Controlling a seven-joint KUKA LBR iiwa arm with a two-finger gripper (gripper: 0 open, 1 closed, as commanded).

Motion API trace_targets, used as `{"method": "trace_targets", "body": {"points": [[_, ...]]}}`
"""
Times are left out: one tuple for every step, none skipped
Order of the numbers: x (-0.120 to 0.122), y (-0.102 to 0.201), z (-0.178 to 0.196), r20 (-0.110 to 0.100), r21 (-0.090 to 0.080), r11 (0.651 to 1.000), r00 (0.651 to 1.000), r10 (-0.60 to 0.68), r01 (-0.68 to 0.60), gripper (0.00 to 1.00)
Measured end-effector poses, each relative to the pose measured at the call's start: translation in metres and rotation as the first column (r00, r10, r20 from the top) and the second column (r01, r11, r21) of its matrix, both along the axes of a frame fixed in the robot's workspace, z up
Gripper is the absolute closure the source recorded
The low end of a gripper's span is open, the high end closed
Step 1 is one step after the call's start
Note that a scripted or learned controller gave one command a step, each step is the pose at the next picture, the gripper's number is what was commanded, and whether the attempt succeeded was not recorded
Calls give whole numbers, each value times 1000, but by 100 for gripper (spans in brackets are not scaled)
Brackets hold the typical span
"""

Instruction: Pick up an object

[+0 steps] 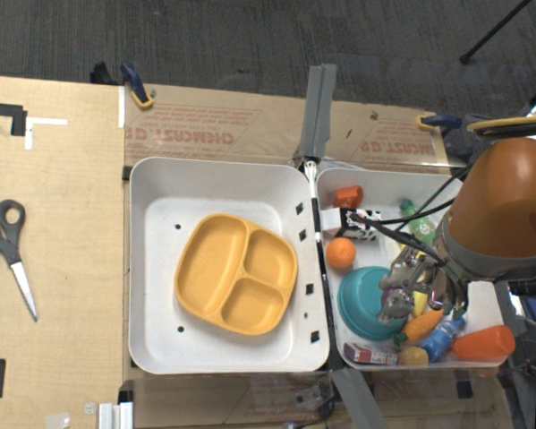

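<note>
Now the arm point(506, 208) reaches from the right bin's point(391, 178) right edge, its gripper point(398, 301) low over the teal bowl point(364, 299) near the front edge, with a grasp I cannot tell.

The gripper point(398, 295) is showing dull metallic grey, with black cables trailing off it and the arm's orange band point(506, 199) glowing just above. Directly under it a teal bowl point(366, 304) is sitting in the white right bin point(386, 178). To its left an orange ball point(340, 254) is lying; above that, a red-orange block point(349, 196). Just beside its right, a blue bottle point(443, 337) and an orange-red piece point(483, 343) are resting. Far left, a yellow-orange divided plate point(236, 274) is filling the white left bin point(150, 248).
</note>
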State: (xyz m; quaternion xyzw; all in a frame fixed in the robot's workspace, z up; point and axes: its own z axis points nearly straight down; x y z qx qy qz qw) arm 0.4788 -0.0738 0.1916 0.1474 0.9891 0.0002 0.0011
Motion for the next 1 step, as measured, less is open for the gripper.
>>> {"method": "trace_targets", "body": {"points": [[10, -44, -71, 33, -10, 992, 991, 129, -129, 100]]}}
